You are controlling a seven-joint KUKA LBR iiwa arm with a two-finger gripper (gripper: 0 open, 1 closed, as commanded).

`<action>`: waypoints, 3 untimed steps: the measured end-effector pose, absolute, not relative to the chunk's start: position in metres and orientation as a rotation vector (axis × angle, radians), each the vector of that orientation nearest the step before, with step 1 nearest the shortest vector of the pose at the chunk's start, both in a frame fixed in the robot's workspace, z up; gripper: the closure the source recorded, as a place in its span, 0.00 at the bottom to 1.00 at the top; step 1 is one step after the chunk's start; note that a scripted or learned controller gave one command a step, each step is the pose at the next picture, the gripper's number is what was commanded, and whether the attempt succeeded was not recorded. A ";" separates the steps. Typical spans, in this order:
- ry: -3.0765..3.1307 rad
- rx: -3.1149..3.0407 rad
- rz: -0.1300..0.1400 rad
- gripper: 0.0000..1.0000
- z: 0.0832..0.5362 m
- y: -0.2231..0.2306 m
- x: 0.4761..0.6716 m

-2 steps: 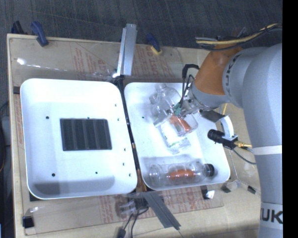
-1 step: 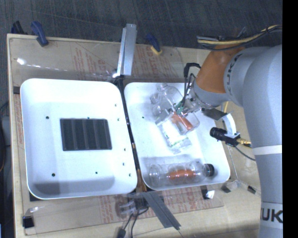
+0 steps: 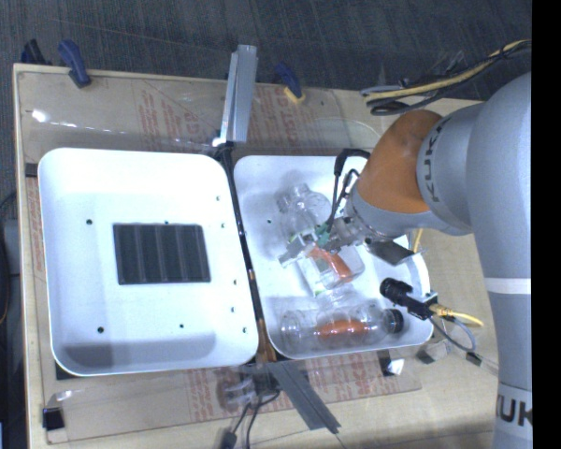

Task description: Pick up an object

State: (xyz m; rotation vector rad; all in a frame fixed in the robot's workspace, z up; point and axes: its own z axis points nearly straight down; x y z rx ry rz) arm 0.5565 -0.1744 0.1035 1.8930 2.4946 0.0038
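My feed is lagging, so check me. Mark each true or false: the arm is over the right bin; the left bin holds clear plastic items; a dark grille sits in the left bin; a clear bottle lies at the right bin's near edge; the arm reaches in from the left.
1. The arm is over the right bin: true.
2. The left bin holds clear plastic items: false, they lie in the right bin.
3. A dark grille sits in the left bin: true.
4. A clear bottle lies at the right bin's near edge: true.
5. The arm reaches in from the left: false, from the right.

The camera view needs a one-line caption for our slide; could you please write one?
KUKA arm reaching into the right bin, its pincer over clear plastic items; a dark grille sits in the left bin.
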 end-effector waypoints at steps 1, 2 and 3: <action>2.482 1.929 -0.001 0.00 0.104 -0.209 0.593; 2.489 1.924 -0.002 1.00 0.114 -0.208 0.593; 2.422 2.003 -0.002 1.00 0.189 -0.187 0.657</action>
